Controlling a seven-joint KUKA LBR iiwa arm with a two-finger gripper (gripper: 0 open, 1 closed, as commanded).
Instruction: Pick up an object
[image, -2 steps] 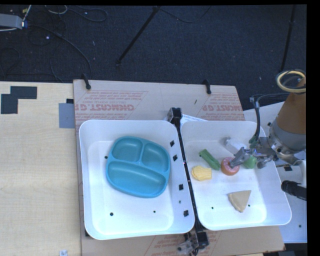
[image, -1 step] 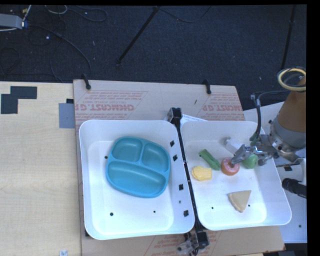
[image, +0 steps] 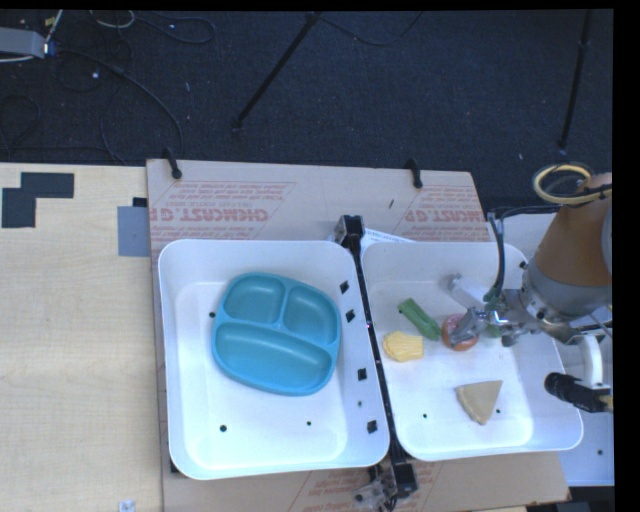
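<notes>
The tool (image: 478, 322) is seen low in the right bin (image: 540, 440), over a red object (image: 461, 332); whether anything is gripped cannot be told. Just left lie a green piece (image: 420, 318) and yellow piece (image: 403, 347). Mirrored red print on the cardboard (image: 225, 205) is hard to read.

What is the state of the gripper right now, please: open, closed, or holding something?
Gripper: it cannot be told; it sits low in the right bin, at a small red object.
</notes>
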